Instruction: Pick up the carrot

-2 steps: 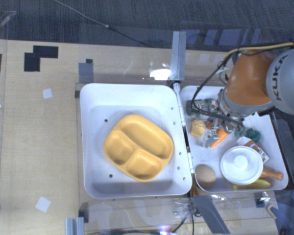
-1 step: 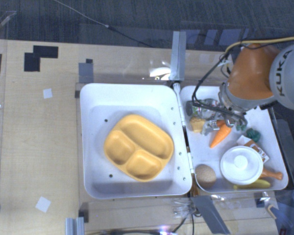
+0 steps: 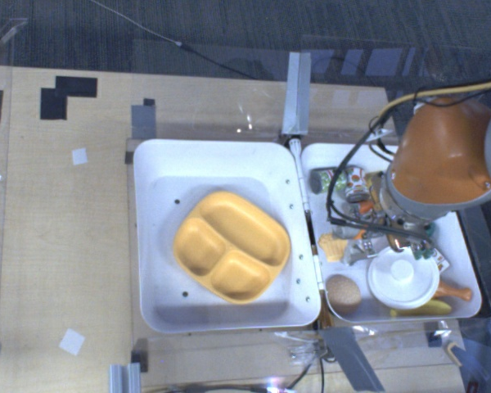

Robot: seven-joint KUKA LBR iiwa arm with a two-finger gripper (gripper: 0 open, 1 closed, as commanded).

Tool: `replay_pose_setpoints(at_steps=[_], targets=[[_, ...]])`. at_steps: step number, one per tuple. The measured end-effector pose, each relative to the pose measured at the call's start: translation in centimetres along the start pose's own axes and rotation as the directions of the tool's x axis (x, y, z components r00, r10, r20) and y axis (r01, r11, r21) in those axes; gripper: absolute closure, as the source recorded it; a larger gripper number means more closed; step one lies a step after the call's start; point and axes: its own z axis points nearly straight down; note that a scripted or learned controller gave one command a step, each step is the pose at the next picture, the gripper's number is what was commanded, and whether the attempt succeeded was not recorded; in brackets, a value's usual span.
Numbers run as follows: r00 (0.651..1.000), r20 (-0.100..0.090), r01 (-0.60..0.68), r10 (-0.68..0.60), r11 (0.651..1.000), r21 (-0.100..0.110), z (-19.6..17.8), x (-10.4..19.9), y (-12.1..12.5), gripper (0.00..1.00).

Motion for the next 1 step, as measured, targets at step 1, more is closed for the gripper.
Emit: replay_pose_setpoints(at_steps=[1], targets=[[1.0,0.006,0.002,-0.002,1.0,0.001,-1.0,-0.22,0.03,1.0]])
